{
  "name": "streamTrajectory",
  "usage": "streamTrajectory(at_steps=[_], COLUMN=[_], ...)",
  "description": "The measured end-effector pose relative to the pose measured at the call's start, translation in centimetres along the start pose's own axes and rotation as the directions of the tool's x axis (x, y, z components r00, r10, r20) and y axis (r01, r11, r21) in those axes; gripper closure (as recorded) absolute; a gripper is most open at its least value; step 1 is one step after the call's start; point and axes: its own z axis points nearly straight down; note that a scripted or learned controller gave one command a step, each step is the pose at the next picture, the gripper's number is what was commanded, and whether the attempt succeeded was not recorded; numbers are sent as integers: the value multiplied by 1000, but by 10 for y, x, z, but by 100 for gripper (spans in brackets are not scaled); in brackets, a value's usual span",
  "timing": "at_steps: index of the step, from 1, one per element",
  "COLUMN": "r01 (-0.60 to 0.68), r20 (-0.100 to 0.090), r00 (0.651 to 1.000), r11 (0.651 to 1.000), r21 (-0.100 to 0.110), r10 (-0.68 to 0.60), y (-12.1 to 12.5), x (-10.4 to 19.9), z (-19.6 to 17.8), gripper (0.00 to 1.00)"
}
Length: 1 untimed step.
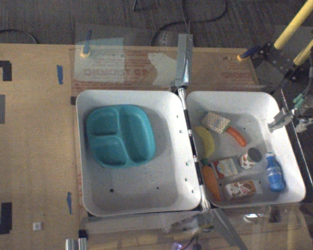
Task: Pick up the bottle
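Bottle (274, 173): blue with a white cap, lying in the right bin near its right wall, cap end pointing up the view, towards the back of the bench
Gripper (281, 120): at the right rim of the right bin, above the bottle in the view and apart from it; whether it is wide or narrow cannot be told, and nothing shows between its tips
Right bin (240, 99): also holds a patterned box (216, 122), a carrot (237, 136), a banana (205, 140), a small can (250, 158), a small carton (227, 166), a flat packet (240, 189) and an orange piece (211, 183) by the left wall
Left bin (130, 199): holds a teal divided plate (120, 135), lying flat towards the back left
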Motion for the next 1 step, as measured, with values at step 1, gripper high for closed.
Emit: streamTrajectory(at_steps=[1], r01=[338], r20=[0], r00=[941], r11=[941], r21=[-1], r10=[-338], y=[-46], x=[-13], z=[78], gripper=[0])
